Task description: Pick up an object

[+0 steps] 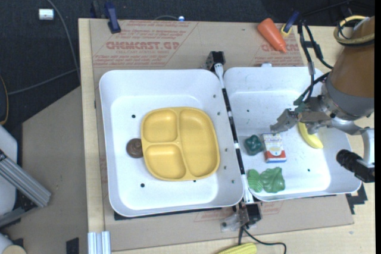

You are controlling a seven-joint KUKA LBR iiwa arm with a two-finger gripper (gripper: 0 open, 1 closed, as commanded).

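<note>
Progress on the pick looks slight to us; nothing sits between the fingers of the gripper (pixel 284 123), so we judge the grasp itself is yet to be made, and the lift after it. We see the arm (pixel 351 83) entering from the right of the frame and the claw hanging over the right bin (pixel 262 81), its dark fingers splayed a little apart and closed on nothing, pointing toward the lower left; in the lower middle of that bin lie the candidates. We count a small white and red carton (pixel 274 149) just below and left of the fingertips, the nearest thing to them; a dark green block (pixel 254 144) beside the carton on its left; a green leafy toy (pixel 266 180) lower down near the bin's front wall; a yellow banana (pixel 311 135) partly tucked under the wrist, to the right of the claw. We also note a yellow divided plate (pixel 178 144) and a brown disc (pixel 134 147) in the left bin (pixel 119 92), well apart from the claw.
</note>
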